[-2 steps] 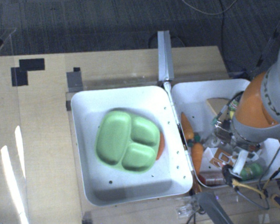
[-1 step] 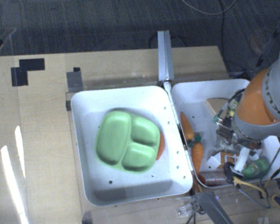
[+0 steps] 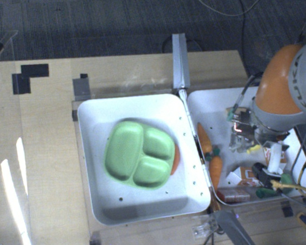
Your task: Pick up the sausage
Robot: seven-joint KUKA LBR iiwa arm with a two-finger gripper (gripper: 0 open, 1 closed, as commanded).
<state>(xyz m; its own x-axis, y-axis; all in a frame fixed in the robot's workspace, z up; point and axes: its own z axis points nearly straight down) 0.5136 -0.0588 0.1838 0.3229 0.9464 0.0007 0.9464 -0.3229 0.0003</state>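
Pale bench point(image 3: 40, 185) carries two white bins. At nine o'clock, the left bin point(image 3: 91, 153) holds a green tray point(image 3: 140, 154). The arm point(image 3: 293, 88) hangs over the right bin point(image 3: 208, 105), approach step. The sausage point(image 3: 236, 196) lies at six o'clock there; next, descend onto it. Claw point(image 3: 243, 135) state: cannot tell.

arm point(image 3: 296, 85) cut off at right edge, orange thing point(image 3: 176, 157) mostly hidden under green tray point(image 3: 139, 154), gripper point(image 3: 243, 137) fingers unclear
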